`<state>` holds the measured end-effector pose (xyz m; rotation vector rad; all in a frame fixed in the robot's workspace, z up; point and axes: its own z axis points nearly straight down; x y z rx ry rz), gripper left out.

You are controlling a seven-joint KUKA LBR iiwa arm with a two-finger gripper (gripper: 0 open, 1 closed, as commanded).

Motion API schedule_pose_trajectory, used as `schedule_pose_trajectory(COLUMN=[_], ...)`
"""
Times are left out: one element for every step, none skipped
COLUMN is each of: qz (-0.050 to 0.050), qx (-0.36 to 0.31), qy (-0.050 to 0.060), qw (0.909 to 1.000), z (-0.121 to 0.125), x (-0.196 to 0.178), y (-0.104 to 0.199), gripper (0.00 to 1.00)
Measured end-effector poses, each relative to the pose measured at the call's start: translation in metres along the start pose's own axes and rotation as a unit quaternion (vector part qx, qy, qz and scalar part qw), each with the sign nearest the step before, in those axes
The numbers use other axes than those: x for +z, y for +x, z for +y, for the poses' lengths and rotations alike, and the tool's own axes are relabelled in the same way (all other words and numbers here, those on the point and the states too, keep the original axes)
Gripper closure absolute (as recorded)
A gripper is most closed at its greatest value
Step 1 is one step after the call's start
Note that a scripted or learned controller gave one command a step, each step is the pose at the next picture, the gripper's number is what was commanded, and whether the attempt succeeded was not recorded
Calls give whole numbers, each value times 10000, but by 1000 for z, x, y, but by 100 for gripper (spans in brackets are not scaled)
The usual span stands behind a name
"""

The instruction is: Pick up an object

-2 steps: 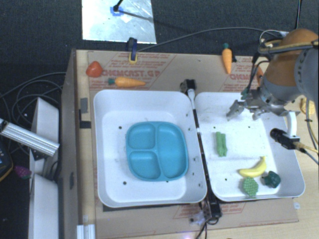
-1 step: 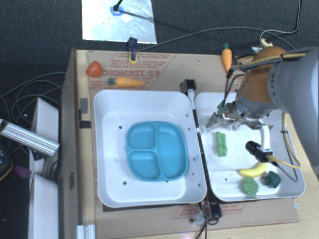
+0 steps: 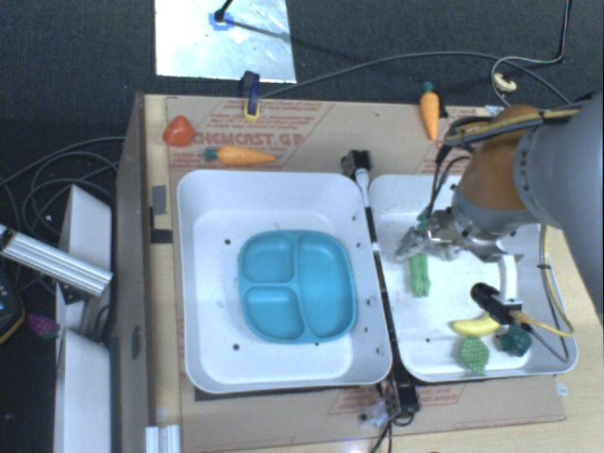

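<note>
Green toy vegetable [image 3: 418,276], lying lengthwise in the right bin [image 3: 392,206] close to the wall it shares with the left one: is that the thing to pick?

I judge so. The gripper [image 3: 427,241] hangs right over its upper end. The banana [image 3: 474,327], the knobbly green piece [image 3: 472,354] and the teal piece [image 3: 515,342] cluster near the front rim, apart from it.

Is the tool spread or pressed together?

I cannot tell; the wrist covers too much from above. I see nothing clamped in it, so I would not call the vegetable held.

Why aim there and not at the cluster?

The vegetable lies alone with bare floor on both sides, so there is room to come down around it. The clustered things lie so close that a grasp could knock a neighbour.

And the left bin [image 3: 208,253]?

It bears a blue divided plate [image 3: 297,286], flat in the middle. I would guess it is too wide for a pinch.

Any risk?

The vegetable is slim and near the dividing wall, so a slight offset could push it aside.
</note>
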<state>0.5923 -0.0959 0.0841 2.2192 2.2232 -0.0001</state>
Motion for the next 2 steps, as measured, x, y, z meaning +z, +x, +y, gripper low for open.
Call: schedule_pose_trajectory(qz=[2,1], qx=[4,-3], qy=[0,-10], qw=[10000,10000], z=[-14,-13], x=[0,-11], y=[10,10], gripper=[0,100])
